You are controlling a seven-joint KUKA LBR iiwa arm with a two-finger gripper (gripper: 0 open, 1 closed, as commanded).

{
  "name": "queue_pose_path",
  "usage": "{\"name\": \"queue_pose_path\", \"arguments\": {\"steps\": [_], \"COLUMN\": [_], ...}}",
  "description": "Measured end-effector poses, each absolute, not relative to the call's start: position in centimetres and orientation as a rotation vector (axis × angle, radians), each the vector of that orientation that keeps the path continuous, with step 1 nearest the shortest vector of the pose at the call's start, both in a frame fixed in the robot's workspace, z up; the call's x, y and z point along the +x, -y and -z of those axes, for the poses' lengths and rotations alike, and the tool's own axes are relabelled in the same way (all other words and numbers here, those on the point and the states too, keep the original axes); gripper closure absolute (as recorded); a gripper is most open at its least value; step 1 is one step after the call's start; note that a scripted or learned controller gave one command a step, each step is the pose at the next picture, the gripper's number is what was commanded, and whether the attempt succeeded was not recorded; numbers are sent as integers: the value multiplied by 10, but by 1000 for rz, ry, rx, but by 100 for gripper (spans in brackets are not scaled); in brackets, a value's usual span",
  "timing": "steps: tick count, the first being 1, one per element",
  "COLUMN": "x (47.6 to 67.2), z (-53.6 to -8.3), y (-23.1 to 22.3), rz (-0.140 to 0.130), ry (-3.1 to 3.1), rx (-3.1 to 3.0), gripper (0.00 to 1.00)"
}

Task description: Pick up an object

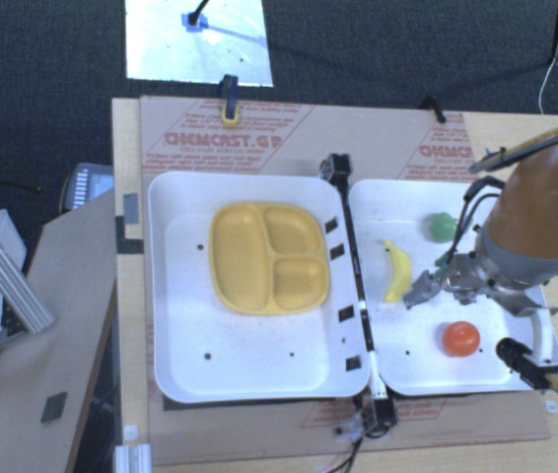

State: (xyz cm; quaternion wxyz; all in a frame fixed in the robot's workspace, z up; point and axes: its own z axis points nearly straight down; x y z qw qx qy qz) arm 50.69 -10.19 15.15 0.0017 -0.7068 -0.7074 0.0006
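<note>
Tomato (461,338) sits near the front edge of the right bin (397,372), untouched. Claw (419,292) hovers just beside the banana (397,270), can't tell its opening. Green ball (442,227) lies farther back. Yellow divided plate (267,257) sits in the left bin (180,363) on the table (131,146).

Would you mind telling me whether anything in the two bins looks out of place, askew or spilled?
Nothing stands out. The yellow divided plate lies flat in the left bin; the banana, green object and red-orange ball lie apart in the right bin, with the gripper beside the banana.
</note>
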Motion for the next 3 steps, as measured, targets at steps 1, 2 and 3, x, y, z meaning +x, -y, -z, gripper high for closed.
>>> {"name": "queue_pose_path", "arguments": {"steps": [1,2,3], "x": [506,508,515], "z": [-109,-122,-167], "y": [98,99,95], "rz": [-2,2,6], "ry": [2220,2223,2229], "rx": [-2219,-2222,-2220], "gripper": [0,100,100]}}
